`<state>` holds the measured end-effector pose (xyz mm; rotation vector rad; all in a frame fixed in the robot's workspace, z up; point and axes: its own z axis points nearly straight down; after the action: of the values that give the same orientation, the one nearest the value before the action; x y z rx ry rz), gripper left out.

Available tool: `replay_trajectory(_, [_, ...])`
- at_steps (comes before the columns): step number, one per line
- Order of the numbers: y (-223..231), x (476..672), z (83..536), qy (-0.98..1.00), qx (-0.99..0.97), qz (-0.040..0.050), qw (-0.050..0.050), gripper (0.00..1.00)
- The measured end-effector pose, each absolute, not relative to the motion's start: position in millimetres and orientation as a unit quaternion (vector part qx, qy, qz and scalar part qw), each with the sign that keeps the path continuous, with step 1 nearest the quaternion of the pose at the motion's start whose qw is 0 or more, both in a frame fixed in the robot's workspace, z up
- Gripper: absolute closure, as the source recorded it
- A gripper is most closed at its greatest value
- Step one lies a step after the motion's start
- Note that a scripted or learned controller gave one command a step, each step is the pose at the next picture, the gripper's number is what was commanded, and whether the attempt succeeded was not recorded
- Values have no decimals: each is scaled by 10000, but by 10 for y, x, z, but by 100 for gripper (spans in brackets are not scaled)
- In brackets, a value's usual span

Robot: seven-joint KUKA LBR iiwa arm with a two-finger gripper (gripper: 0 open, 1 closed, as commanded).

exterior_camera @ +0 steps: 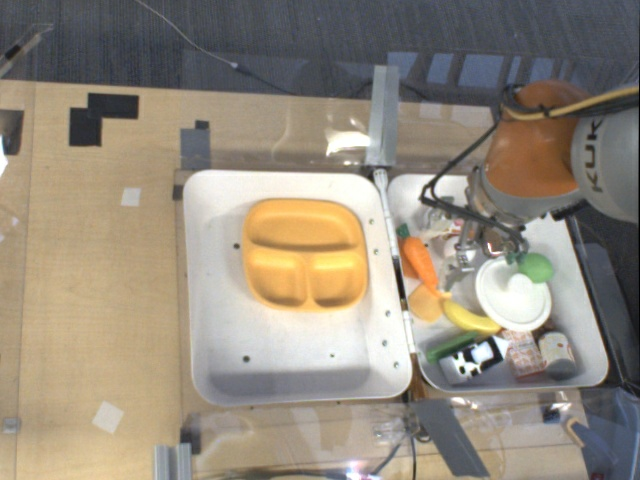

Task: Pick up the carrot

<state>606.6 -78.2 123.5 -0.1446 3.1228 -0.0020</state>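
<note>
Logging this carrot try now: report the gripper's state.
Gripper: over the right bin, beside the carrot; open or shut cannot be told.

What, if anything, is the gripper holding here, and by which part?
Nothing that can be seen. The gripper hangs over the right bin, beside the carrot, which lies apart from it by the bin's left wall.
</note>
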Motion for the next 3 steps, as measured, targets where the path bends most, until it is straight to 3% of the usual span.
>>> replay_trajectory(1, [-827, 5757, 949, 9995, -304, -1, 61, 0])
replay_trajectory(2, [-842, 5665, 917, 9991, -414, -8, 100, 0])
replay_trajectory(3, [-841, 5757, 919, 9986, -521, -13, 89, 0])
